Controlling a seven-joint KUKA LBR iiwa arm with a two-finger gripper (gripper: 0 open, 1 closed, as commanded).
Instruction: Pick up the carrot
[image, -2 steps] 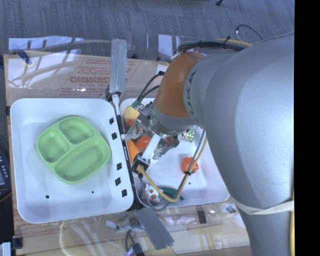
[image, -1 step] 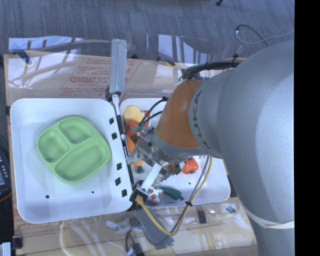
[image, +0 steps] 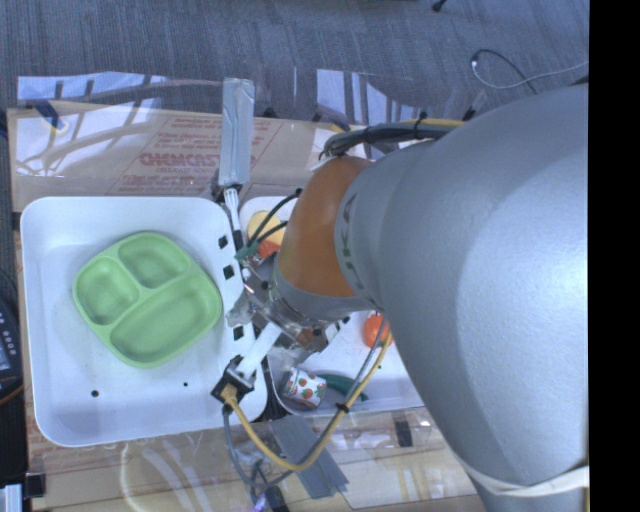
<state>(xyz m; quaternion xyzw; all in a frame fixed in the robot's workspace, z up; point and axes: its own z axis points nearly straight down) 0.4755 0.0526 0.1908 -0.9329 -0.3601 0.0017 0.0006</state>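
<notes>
camera view, going left to right. far left: white left bin (image: 50, 400) on the bench (image: 120, 160), with a green divided plate (image: 147, 297) lying flat in the middle of it, three compartments, sitting well apart from the bin walls. a couple of tiny dark specks on the bin floor below the plate. just past that, a grey taped strip (image: 237, 125) running up from the seam between the two bins, over brown cardboard at the back.

next, the right bin (image: 262, 212), mostly covered by the arm (image: 480, 280) coming in from the right. claw (image: 290, 335) down low over the near left part of that bin, tucked under the orange band (image: 315, 235) and the wrist; can't tell if it's apart or together, too much hardware in the way. nothing visibly gripped. white-and-black bracket (image: 243, 372) sticking out toward the bin seam, with a yellow cable (image: 300, 455) looping down past the front edge.

right under the wrist, a small patterned white thing (image: 303, 386) lying in the bin, and a bit of green (image: 345, 381) beside it, hard to say what.

carrot (image: 375, 329): small orange bit poking out from under the arm in the right bin, to the right of the claw and near it, not obviously touching. rest of it hidden.
</notes>
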